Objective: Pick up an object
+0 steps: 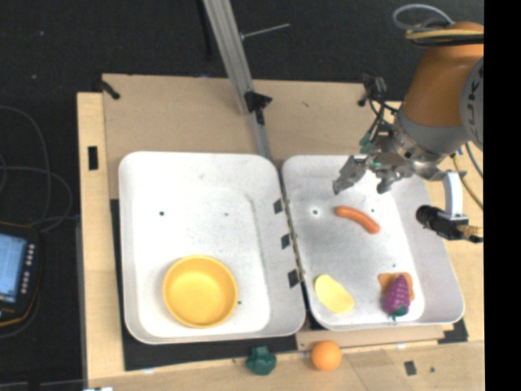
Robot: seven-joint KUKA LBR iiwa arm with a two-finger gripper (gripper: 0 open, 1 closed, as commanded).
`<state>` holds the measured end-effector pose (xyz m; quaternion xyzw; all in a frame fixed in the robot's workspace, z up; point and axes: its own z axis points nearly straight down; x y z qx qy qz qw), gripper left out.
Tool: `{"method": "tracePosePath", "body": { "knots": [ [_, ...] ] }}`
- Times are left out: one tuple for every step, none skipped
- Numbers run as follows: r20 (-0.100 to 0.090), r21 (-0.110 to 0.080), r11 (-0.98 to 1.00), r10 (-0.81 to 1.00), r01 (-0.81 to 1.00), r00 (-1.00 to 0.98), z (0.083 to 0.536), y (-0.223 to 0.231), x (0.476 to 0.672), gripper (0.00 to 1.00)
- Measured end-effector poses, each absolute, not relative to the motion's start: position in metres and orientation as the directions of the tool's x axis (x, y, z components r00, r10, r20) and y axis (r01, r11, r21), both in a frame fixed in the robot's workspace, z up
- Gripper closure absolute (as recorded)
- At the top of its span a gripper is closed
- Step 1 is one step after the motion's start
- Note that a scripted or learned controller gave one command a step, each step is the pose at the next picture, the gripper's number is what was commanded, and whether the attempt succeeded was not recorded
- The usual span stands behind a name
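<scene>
My gripper (365, 179) hangs open over the back of the right bin (427, 296), its two grey fingers spread apart with nothing between them. Just below it lies an orange sausage-shaped toy (357, 218), slanting down to the right. Near the bin's front sit a pale yellow lemon-shaped piece (333, 293) and a purple bunch of grapes (396, 294) on an orange piece. A yellow bowl (200, 290) rests in the front of the left bin (163, 186).
On the bench in front of the bins lie an orange ball (326, 355) and a small dark green object (260, 361). A metal pole (232, 51) rises behind the bins. A ridge with black clips (286, 239) separates the two bins.
</scene>
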<state>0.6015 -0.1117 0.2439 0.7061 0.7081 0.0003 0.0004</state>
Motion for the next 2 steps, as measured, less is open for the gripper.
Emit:
{"method": "tracePosePath", "body": {
  "knots": [
    [0.000,0.001,0.002,1.000,1.000,-0.002,0.244,-0.112,0.602,0.00],
    [-0.001,-0.005,-0.001,1.000,1.000,0.001,0.182,-0.113,0.595,0.00]
  ]
}}
